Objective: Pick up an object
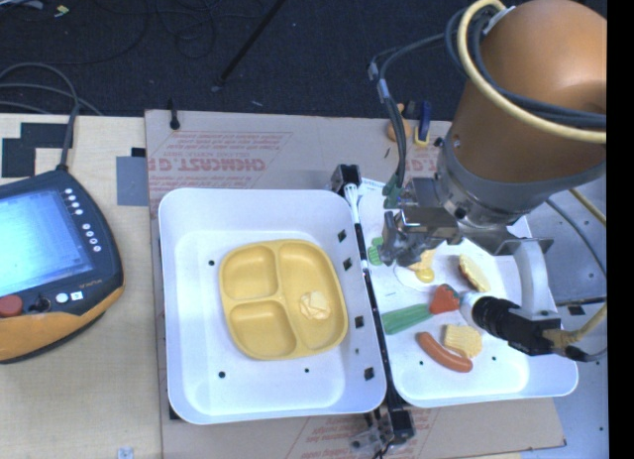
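Camera view — gripper (pixel 401 241) low near right bin (pixel 555 380) left edge.

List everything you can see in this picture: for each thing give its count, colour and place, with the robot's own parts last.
bins: 2, white, side by side on the bench
plate: 1, yellow, three compartments, in the left bin
pale piece: 1, cream, in the plate's right compartment
sausage: 1, red-brown, right bin, near edge
green piece: 1, green, right bin, by the divider
cracker: 1, yellow, right bin
pendant: 1, orange and grey, left of the bins
arm: 1, grey and orange, over the right bin
gripper: 1, dark, low over the right bin
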Controlling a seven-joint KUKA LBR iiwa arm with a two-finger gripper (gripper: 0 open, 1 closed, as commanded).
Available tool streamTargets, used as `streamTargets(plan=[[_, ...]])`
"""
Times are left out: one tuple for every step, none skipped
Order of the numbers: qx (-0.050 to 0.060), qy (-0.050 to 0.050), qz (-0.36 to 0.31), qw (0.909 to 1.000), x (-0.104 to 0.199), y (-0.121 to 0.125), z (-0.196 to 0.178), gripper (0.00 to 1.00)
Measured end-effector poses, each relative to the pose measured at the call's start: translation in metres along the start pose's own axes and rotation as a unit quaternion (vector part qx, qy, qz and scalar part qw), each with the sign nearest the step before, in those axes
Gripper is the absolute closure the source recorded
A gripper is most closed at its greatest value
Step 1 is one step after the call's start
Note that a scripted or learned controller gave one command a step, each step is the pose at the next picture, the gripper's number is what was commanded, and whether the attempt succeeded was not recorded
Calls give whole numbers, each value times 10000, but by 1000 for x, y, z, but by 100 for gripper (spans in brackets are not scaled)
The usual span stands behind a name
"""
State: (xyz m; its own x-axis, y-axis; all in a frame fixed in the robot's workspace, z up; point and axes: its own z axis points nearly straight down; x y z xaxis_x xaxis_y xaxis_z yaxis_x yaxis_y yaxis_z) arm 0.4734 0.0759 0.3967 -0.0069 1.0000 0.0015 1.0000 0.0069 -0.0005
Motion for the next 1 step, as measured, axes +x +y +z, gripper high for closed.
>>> streamTargets(plan=[[-7, -6, 17, 10000, 42, 3, -44, 100]])
